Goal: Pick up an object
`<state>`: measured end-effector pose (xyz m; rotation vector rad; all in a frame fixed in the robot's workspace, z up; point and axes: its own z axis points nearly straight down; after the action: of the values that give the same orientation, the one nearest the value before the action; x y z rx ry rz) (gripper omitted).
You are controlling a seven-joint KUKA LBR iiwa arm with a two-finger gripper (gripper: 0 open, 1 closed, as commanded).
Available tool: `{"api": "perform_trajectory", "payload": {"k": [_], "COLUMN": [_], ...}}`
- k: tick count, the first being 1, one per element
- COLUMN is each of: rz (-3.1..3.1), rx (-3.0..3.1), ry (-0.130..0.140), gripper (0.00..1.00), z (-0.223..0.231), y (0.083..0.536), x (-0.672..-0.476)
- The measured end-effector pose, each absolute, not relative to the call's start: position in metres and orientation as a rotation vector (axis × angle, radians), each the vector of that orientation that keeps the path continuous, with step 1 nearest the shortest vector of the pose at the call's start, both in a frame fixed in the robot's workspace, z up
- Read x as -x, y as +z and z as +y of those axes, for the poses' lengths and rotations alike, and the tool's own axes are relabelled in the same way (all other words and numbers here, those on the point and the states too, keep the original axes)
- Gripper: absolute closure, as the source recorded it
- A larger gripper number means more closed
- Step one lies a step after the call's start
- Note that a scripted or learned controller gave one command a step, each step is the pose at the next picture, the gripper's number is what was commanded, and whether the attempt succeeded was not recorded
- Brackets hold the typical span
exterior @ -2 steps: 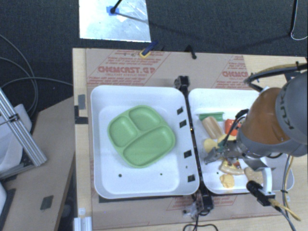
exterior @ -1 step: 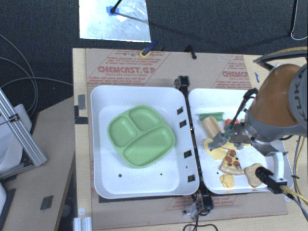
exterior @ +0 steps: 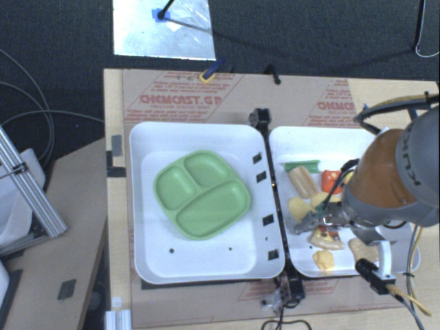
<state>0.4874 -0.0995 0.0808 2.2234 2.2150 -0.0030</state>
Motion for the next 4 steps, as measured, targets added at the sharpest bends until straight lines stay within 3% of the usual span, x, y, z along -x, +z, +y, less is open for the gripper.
{"api": "perform_trajectory", "payload": {"k": [1,2,3,4], "rz": [2.224,2.219,2.224,2.219], "rx": [-2.213,-2.216,-2.209,-2.222], "ry": [0.006,0.004,0.01,-0.005], "gripper": [0.0,0.0,0.0,0.0], "z": [-0.085,-0.088,-0.069,-0.085], "y": [0.132,0.084,0.19,0.083], "x": [-0.488,-0.488,-0.488,-0.486]}}
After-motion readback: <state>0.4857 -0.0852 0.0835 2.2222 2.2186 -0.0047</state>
